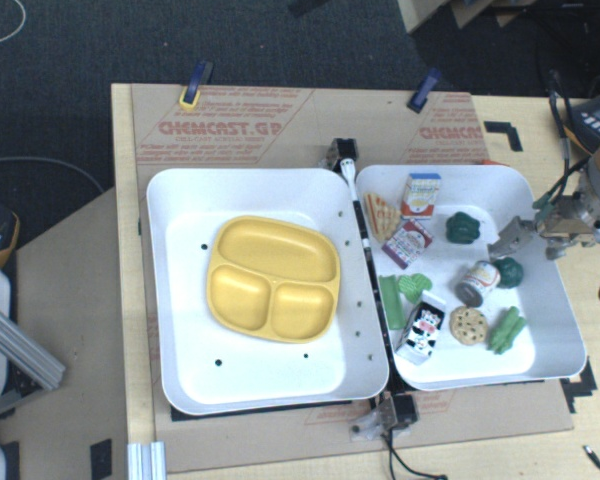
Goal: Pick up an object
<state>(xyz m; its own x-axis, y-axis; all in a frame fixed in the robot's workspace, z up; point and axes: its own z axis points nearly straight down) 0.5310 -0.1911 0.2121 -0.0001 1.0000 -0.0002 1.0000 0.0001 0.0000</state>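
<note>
Your arm reaches in low over the right bin (555, 308), its claw (515, 236) just above the tin can (477, 282). You cannot tell how wide the claw stands. Left of the can lie a green pepper (464, 227) and a milk carton (421, 193).
</note>
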